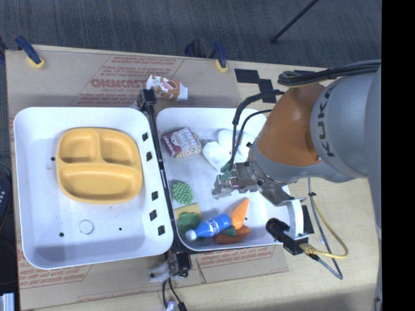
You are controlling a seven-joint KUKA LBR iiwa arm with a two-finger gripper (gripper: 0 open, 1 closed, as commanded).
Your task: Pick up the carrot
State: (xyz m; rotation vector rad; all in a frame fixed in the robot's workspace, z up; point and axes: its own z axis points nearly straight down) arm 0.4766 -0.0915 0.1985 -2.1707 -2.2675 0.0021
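Observation:
The orange carrot (240, 212) lies in the right bin (194, 118) near its front edge, tilted, with its thick end up to the right. It rests against a blue bottle (213, 227) and a brown sausage-like piece (230, 237). My gripper (228, 183) hangs just above and to the left of the carrot, below the grey and orange wrist. Nothing shows between its tips, and the carrot lies apart from them.
The right bin also holds a red and white packet (181, 142), white items (217, 149), a green round piece (181, 191) and a green leafy toy (189, 221). A yellow divided plate (99, 163) sits in the left bin (39, 238). A small wrapped item (166, 87) lies behind the bins.

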